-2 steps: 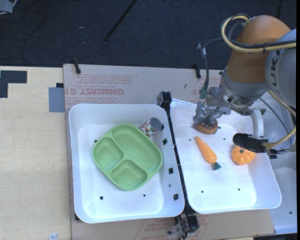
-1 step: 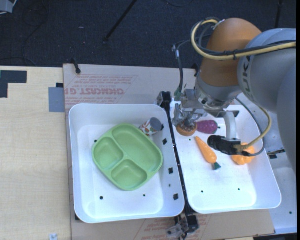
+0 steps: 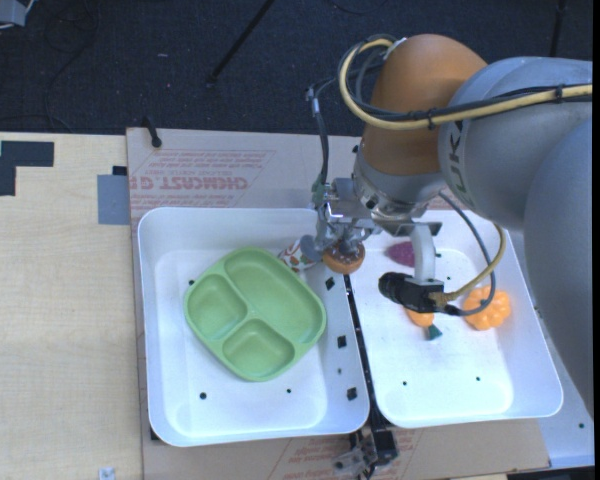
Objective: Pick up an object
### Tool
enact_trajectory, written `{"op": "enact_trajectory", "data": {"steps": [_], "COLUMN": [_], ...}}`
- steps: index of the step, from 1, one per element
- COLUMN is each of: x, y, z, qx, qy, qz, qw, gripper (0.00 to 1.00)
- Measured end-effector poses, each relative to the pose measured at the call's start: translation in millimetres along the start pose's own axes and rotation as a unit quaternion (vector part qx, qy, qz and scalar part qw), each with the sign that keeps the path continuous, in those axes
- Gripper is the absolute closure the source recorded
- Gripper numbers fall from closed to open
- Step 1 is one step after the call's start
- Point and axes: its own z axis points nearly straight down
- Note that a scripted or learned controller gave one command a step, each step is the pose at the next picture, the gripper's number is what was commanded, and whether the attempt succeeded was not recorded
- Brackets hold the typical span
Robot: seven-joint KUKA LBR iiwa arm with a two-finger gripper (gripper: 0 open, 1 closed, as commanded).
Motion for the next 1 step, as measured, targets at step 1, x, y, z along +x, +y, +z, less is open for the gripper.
{"op": "enact_trajectory", "data": {"steps": [1], "x": [47.4], "y": [6.5], "z": [18.5], "qx": [0.000], "qy": [0.000], "qz": [0.000], "qw": [1.0000], "gripper": [1.00]}}
